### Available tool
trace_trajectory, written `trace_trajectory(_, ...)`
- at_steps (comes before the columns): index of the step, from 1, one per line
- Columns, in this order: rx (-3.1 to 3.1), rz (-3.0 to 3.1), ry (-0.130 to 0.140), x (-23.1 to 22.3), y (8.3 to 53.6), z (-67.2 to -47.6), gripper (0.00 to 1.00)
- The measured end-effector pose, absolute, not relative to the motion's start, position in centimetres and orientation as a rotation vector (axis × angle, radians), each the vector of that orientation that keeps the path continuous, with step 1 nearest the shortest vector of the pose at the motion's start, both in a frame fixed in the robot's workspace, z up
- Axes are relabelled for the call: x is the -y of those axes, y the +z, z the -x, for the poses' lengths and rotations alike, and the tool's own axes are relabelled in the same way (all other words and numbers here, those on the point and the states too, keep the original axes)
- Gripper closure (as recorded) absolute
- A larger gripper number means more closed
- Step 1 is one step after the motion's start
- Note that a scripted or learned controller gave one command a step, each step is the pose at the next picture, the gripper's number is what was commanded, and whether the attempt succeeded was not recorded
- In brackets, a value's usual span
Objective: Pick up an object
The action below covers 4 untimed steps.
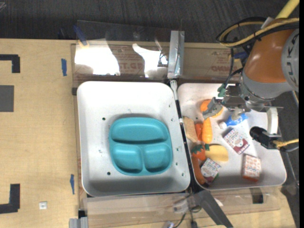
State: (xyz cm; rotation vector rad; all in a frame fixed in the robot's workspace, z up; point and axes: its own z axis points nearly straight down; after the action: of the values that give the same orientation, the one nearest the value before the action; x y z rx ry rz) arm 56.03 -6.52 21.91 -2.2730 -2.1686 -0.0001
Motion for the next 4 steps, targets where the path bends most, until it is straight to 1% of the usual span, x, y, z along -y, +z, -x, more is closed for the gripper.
trace_trajectory(1, 1.863, 2.532, -0.002, 7.8, 25.6, -57.2, 0.0)
trace_trajectory(2, 2.026, 2.395, 0.008, 13.7, 18.0, -59.2, 0.0)
trace_trajectory(3, 2.198, 2.289, -0.026, 14.6, 11.4, -61.3, 0.0)
trace_trajectory(4, 2.113, 2.363, -0.021, 15.5, 11.0, -59.7, 0.0)
